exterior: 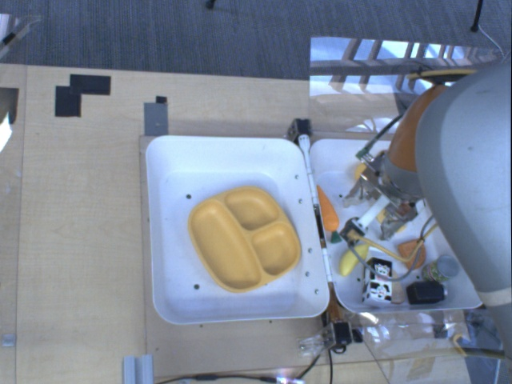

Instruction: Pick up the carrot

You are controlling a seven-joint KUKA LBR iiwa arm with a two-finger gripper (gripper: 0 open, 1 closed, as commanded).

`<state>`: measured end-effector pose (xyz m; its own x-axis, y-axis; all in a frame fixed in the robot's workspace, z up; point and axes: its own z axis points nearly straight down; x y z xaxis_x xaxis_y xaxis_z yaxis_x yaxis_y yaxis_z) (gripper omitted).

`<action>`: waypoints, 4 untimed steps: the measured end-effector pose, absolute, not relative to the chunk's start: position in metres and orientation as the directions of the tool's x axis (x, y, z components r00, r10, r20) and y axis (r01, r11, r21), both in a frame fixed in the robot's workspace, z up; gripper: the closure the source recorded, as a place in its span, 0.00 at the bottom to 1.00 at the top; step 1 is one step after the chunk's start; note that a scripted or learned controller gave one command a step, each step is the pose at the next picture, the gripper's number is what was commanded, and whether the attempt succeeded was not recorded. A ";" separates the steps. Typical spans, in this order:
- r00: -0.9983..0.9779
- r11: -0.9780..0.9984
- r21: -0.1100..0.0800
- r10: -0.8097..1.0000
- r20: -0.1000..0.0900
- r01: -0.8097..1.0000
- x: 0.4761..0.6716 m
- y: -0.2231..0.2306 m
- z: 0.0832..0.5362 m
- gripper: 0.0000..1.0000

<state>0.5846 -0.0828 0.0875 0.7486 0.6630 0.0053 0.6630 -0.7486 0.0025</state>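
The counter (80, 230) carries two white bins, and the yellow plate (242, 237) with three compartments lies in the middle of the left bin (172, 298), a little turned. The carrot (326, 206) lies to the right of this plate, in the right bin (336, 165), just behind the wall between the two bins. It lies along that wall, with its thin orange end pointing away from the camera side. The claw (376, 210) stands further right of the plate, low over the right bin and near the carrot but apart from it. I cannot tell if the claw is open or closed, and the carrot is not in it. The grey arm (468, 182) with its orange band comes in from the far right of the plate. A small yellow piece (350, 261) lies right of the plate and nearer to the camera than the carrot; what it is I cannot tell.
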 end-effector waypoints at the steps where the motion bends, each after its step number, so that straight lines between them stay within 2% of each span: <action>1: 0.834 -0.834 0.006 0.552 0.010 0.552 0.541 -0.087 0.089 0.00; 2: 0.923 -0.923 0.001 0.384 0.005 0.384 0.608 -0.085 0.087 0.00; 3: 0.921 -0.921 0.003 0.390 0.002 0.390 0.550 -0.155 0.088 0.00; 4: 0.909 -0.909 -0.002 0.416 0.007 0.416 0.622 -0.088 0.087 0.00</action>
<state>0.6219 -0.0880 0.0865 0.9093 0.4160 0.0067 0.4160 -0.9094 -0.0019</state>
